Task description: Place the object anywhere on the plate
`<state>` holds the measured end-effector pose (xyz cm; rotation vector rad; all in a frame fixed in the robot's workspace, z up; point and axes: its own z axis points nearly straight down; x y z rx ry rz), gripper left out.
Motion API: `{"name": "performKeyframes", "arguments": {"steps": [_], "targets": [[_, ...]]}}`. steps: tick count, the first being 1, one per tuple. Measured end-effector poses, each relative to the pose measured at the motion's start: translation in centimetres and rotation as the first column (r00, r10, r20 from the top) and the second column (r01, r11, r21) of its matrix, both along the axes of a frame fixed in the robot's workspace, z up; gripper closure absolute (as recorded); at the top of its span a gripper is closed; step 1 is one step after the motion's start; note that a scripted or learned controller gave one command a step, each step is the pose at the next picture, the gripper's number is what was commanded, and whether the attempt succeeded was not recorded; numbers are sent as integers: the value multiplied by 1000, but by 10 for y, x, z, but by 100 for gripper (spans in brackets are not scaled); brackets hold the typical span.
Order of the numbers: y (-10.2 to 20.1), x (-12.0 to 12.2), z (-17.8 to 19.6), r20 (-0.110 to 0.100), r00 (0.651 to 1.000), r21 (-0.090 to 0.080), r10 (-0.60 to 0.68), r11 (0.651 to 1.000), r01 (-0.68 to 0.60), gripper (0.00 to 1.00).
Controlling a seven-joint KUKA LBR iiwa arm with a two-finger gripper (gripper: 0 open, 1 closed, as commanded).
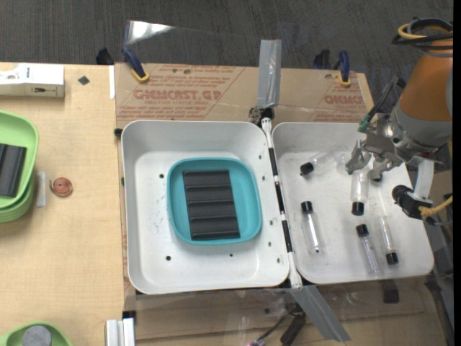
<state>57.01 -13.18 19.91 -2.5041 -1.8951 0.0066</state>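
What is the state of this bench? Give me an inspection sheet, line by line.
Surface: two white bins side by side, left bin and right bin, on a wooden bench.
Job's things: teal plate in the left bin, carrying a black ridged insert; clear black-capped vials lying loose in the right bin.
Clutter: green tray, small round copper-coloured piece.
End effector: the end effector hangs over the right bin's far side, above a vial.
Cables: yellow loop on the arm.
Surroundings: cardboard sheet, dark floor.
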Motion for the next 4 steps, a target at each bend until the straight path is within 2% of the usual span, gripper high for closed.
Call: {"name": "performKeyframes", "arguments": {"steps": [1,2,3,4], "targets": [[0,0,0,0,1000,0,0,1000,0,0],[-64,-67,89,2,997,0,-73,997,73,0],[-62,-53,209,0,989,-1,-151,989,151,0],[-76,-12,241,0,978,-1,-209,978,209,0]]}}
